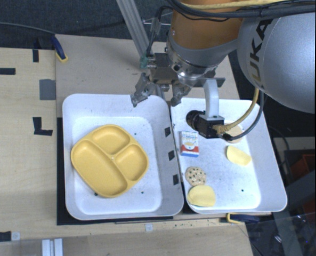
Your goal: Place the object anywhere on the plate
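Two white bins are seen side by side; the yellow plate (110, 159) lies in the left bin (72, 111). The gripper (156, 96) is held open and empty above the left bin's far right corner, while the small carton (189, 143), cookie (195, 175) and two yellow pieces (237, 155) lie in the right bin (264, 159).

Look at the table (99, 71): you have a pale wooden top with a few black tape marks and a grey patch towards its left side, plus a small strip of blue and yellow tape (60, 49) near its upper left. Two shallow white bins sit directly on it, side by side and touching along their inner walls. Your left bin (72, 196) lies over a dark mat that shows along its left and lower edges. Your right bin (264, 193) sits just beside it, reaching towards the table's right edge. Behind the table you see dark grey flooring with a black cable across it.
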Tool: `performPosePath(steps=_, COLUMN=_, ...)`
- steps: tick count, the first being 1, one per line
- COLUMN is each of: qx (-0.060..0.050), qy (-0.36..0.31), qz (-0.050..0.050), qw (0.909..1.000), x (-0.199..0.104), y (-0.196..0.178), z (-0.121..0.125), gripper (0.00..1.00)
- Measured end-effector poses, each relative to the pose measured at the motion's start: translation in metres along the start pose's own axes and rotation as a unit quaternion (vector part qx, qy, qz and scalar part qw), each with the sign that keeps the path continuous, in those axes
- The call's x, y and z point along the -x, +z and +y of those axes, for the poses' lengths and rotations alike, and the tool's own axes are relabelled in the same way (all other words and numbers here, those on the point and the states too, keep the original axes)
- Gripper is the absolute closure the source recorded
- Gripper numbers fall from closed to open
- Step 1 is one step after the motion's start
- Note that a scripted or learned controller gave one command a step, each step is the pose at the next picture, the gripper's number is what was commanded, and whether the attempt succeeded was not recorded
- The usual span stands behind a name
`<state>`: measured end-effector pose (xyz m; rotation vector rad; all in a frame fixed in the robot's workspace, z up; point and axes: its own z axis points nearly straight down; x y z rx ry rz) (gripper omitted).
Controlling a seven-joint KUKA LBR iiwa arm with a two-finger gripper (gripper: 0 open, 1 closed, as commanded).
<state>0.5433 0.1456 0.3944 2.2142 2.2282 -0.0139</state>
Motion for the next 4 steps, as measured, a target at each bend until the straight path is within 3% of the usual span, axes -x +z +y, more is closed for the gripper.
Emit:
performPosePath(steps=1, qx=0.000, qy=-0.001, qz=0.000, qw=1.0000, x=0.000, y=-0.010, z=0.000, gripper=1.00)
performPosePath(steps=2, qx=-0.001, qy=-0.001, qz=-0.001, qw=1.0000, x=0.000, y=-0.009, z=0.000, gripper=0.00)
performPosePath(steps=3, qx=0.005, qy=0.004, qz=0.003, qw=1.0000, x=0.036, y=-0.048, z=0.013, gripper=0.00)
performPosePath(steps=4, qx=0.002, qy=0.002, qz=0.002, qw=1.0000, x=0.034, y=-0.056, z=0.012, gripper=1.00)
